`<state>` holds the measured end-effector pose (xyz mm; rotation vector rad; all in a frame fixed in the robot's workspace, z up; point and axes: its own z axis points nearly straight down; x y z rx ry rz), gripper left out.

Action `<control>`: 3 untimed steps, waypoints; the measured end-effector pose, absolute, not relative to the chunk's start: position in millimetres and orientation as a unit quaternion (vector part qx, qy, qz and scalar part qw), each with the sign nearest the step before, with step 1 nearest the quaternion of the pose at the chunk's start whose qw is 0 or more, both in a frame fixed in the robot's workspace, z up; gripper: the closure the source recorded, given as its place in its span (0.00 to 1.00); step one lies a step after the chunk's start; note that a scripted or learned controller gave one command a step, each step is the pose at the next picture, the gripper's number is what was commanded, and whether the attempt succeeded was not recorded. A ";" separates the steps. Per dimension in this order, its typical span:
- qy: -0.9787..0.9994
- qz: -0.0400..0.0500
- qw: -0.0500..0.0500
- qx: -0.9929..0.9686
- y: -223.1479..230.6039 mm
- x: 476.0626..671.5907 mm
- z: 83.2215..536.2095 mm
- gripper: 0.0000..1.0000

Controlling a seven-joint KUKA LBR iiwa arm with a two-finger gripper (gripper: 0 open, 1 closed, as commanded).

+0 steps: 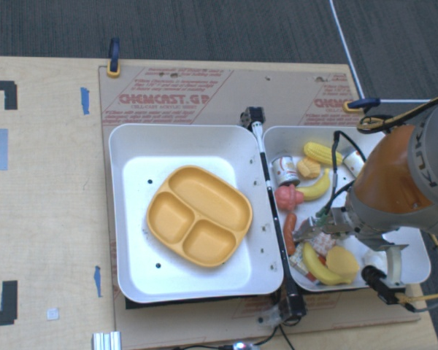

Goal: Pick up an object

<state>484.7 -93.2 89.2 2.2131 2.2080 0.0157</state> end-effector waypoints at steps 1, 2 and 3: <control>0.707 0.005 0.008 0.708 -93.3 484.7 89.2 0.00; 0.707 0.005 0.007 0.707 -93.8 484.7 89.1 0.00; 0.707 0.006 0.007 0.707 -93.9 484.7 89.1 0.00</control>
